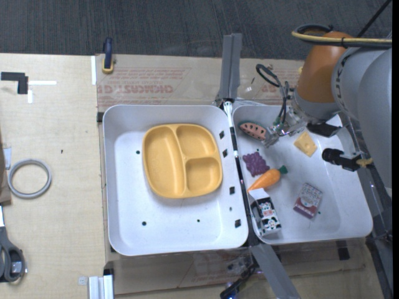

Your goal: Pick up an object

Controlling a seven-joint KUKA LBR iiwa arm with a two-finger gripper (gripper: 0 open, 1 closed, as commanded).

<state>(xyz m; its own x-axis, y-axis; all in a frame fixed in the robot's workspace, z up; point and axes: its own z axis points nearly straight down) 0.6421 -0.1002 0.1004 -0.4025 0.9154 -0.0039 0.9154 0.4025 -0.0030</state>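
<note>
**Ana:** Gripper point(274, 134) first: it hangs low in the right bin point(349, 226), near the far wall, its tip just beside the slice of watermelon point(253, 129). Whether it is open or closed I cannot tell, the tip is too small and cluttered, and I see nothing clamped in it.

**Ben:** So the watermelon slice is the likely target?

**Ana:** My guess, yes. It lies flat, just on the side of the gripper toward the left bin point(118, 185). It looks like a toy: light, stiff, smooth. Lying flat, it offers little height, so I would pinch it across its narrow width, or it may slip out.

**Ben:** What else is in the bin with the gripper?

**Ana:** A cheese wedge point(305, 144) near the gripper on the arm's side. Nearer the camera than the gripper, a purple grape bunch point(255, 162), then an orange carrot point(267, 179) with a green top, then a small milk carton point(267, 215) against the dividing wall. A small reddish packet point(308, 200) lies well apart from the gripper, toward the bin's near corner.

**Ben:** And the other bin?

**Ana:** It holds a yellow divided plate point(182, 161) with three compartments, nothing in them. Beyond it, far from the gripper, a roll of tape point(27, 178) rests on the tabletop point(56, 229).
</note>
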